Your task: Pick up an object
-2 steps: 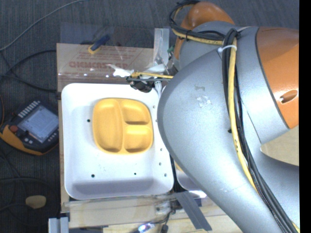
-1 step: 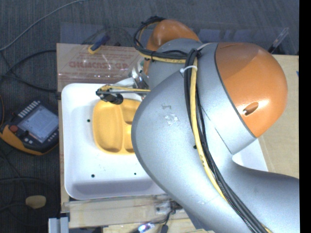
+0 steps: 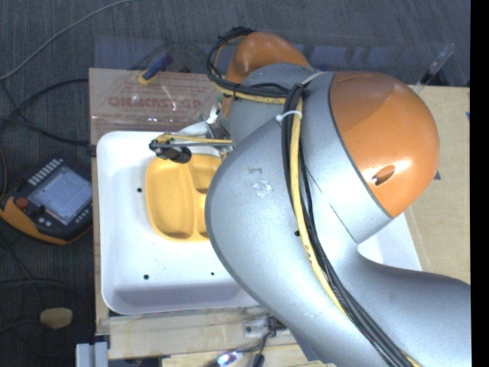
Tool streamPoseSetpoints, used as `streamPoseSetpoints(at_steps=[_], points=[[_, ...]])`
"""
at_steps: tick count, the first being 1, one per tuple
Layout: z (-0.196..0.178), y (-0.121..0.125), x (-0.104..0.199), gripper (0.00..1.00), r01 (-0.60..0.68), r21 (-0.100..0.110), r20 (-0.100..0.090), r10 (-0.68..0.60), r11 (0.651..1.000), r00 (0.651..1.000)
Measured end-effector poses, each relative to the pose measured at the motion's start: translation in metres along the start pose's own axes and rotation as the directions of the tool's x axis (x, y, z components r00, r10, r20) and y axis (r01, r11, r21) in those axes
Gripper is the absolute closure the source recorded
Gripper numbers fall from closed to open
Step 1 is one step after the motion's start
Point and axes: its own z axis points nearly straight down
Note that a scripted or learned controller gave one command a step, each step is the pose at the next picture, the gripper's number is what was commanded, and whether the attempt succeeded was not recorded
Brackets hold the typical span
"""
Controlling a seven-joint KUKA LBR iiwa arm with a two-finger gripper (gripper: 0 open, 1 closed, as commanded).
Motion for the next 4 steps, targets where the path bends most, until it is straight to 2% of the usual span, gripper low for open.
streamPoseSetpoints(at_steps=[1, 2, 3, 4], points=[[0.012, -0.004, 0.013, 1.0, -0.004, 0.012, 0.003, 0.004, 1.0, 1.0], [-0.107, -0.047, 0.02, 1.0, 0.012, 0.001, 0.002, -0.012, 1.0, 1.0], [-0.113, -0.046, 0.019, 1.0, 0.019, 0.004, 0.009, -0.019, 1.0, 1.0], [-0.09, 0.032, -0.002, 1.0, -0.025, -0.006, 0.003, 0.025, 1.0, 1.0]])
